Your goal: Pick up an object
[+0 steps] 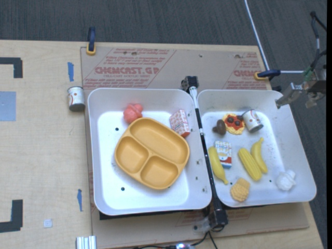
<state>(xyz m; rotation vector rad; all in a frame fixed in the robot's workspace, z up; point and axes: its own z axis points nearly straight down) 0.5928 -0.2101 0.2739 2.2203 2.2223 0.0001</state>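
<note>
Two white bins side by side on the bench. Left bin (pixel 101 191) holds an orange divided tray (pixel 151 153) lying at an angle, a pink lump (pixel 133 111) touching its upper rim, and a small red-and-white carton (pixel 179 123) at its right edge near the centre divider.

Right bin (pixel 303 183) carries the likely picks, scattered loose and mostly apart, which leaves room to come down beside each: a can (pixel 252 121) on its side next to a pizza slice (pixel 233 124), a dark lump (pixel 219 128), a small milk carton (pixel 223 154), a banana (pixel 217 165) along the divider, a corn cob (pixel 249 164) with a second banana (pixel 259 155) touching it, a yellow waffle-like piece (pixel 239 190), and a white crumpled thing (pixel 285 180) by the right wall.

Gripper (pixel 302 90) sits at the far right, over the right bin's upper corner, well apart from every item. Too small and blurred to tell whether it is spread or closed; nothing seen in it.

Judgement: no target chosen yet (approach stage). A stray can (pixel 76 98) stands outside, just left of the left bin.
</note>
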